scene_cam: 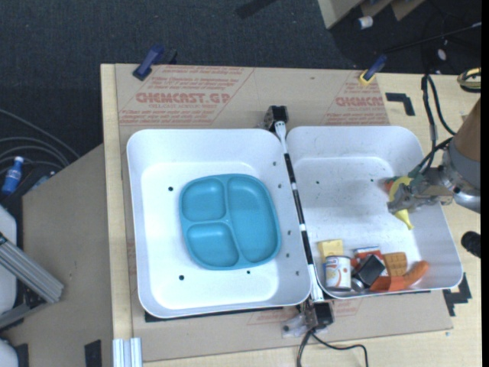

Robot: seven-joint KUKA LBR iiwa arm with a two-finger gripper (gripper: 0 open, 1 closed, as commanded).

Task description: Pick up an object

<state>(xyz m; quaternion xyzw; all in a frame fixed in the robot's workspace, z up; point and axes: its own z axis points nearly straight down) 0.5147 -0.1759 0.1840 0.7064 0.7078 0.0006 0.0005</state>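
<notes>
The left bin [153, 205] is holding a blue divided plate [229, 220]. The right bin [344, 159] is crowding its near edge with a yellow block [331, 248], a small can [338, 272], a black piece [370, 268] and an orange piece [409, 275]. The gripper [403, 197] is hanging over the right bin's right side, fingers seemingly grasping a yellow object [403, 217].

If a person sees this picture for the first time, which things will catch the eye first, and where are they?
The blue divided plate stands out most, lying alone in the middle of the left bin. Next comes the cluster of small objects crowded into the near corner of the right bin, among them a small can and a yellow block. At the right bin's right edge, the gripper hovers with something yellow at its tip.
</notes>
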